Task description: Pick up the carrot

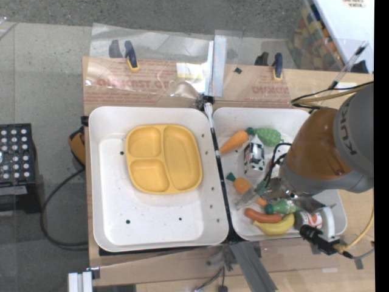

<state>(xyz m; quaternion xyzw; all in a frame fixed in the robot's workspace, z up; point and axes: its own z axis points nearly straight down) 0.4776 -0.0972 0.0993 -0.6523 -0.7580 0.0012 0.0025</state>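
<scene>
An orange carrot (234, 142) with a small green top lies at the upper left of the right bin (226, 119), close to the divider between the bins. A shorter orange piece (242, 184) with a green end lies lower down by the same wall. My gripper (256, 194) is low in the right bin, just right of the short orange piece and well below the long carrot. The grey arm and its orange band (316, 154) cover the bin's right half. Whether anything is in the gripper is hidden.
A green leafy toy (268, 135) and a black-and-white item (255, 154) lie right of the carrot. A yellow banana (275, 225), a red item (258, 215) and a green piece (278, 208) sit at the bin's front. The left bin (109, 218) holds a yellow divided plate (182, 187).
</scene>
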